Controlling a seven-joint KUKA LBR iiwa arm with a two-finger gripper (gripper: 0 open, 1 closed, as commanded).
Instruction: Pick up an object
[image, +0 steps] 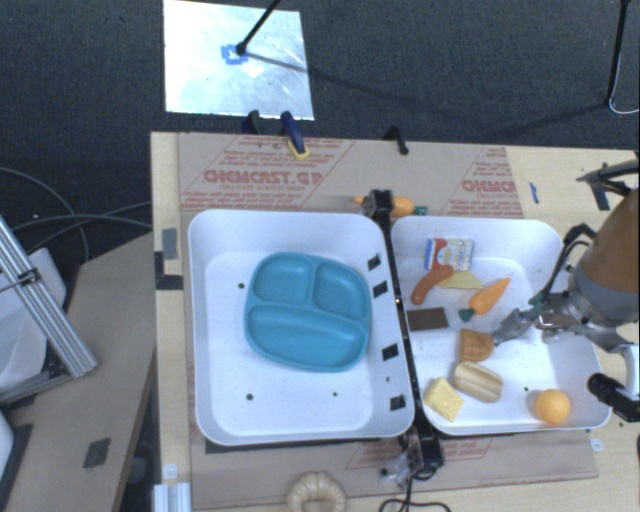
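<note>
Gripper (507, 328) just beside cracker (475, 345) — apart

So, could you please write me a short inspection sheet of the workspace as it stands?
Surface: bench covered in printed cardboard, two white bins side by side.
Job's things: right bin holds carrot, sausage, small carton, orange, bread, cheese, cracker, brown block.
Clutter: blue divided plate in left bin.
Grippers: gripper low over right bin, beside the cracker, holding nothing visible.
Cables: loose black cables on the floor.
Surroundings: dark carpet, shiny sheet.
</note>
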